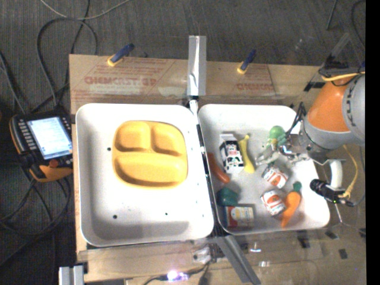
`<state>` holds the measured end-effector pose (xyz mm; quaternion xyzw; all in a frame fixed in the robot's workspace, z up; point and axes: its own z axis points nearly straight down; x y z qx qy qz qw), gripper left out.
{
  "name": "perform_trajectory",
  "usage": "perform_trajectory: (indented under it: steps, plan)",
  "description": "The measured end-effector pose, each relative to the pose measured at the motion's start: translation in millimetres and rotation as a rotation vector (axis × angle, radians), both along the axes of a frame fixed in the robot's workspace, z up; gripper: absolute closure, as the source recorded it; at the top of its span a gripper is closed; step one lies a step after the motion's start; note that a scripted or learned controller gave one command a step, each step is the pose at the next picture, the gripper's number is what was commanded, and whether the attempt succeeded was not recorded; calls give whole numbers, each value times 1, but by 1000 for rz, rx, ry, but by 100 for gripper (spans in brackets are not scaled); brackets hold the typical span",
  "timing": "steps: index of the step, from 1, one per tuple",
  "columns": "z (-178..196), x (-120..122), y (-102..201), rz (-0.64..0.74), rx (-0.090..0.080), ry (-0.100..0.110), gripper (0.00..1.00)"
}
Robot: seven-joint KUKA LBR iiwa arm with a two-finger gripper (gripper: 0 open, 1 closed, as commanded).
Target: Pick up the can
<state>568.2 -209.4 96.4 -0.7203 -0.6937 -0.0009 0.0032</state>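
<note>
Two small red-and-white cans lie in the right bin (309,114): one can (274,176) near its middle right, a second can (273,202) just below it. A red labelled tin (240,215) lies at the bin's front wall. My gripper (279,151) hangs low over the bin, just above the upper can and beside a green toy (276,133). The grey arm with its orange band (330,113) comes in from the right. Nothing can be made out in the gripper's grasp.
The right bin also holds a white toy car (231,153), a yellow piece (247,153), an orange carrot (290,203), a small orange piece (217,170) and a teal object (227,195). In the left bin (95,218) lies a yellow divided tray (151,153).
</note>
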Motion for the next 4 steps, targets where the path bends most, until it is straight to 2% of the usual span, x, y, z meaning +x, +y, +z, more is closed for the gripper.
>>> perform_trajectory:
  steps: [1, 2, 3, 4]
  plan:
    - [-3, -25, -2, 24, -1, -32, 0]
    - [-5, -64, 6, 21, -8, -28, 0]
    - [-7, -28, 1, 200, 1, -10, 0]
    - [-1, -27, 1, 200, -2, -13, 100]
